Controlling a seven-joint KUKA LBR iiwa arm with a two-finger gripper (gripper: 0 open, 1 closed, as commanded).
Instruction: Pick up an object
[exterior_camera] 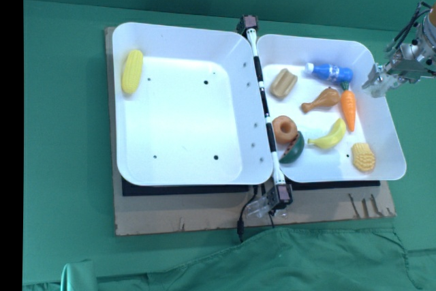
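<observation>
Corn half (363, 157) in right bin (320, 46), jaws (379, 83) beside rim

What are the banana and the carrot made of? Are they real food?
Probably not real. The banana looks like smooth, slightly shiny yellow plastic, evenly colored without spots. The carrot looks like molded orange plastic with a green top, uniformly bright. Both appear to be toy food, though that's judged from looks alone.

We see our arm (424, 37) come in from the right, up high. Our gripper (379, 84) points down and left.
</observation>
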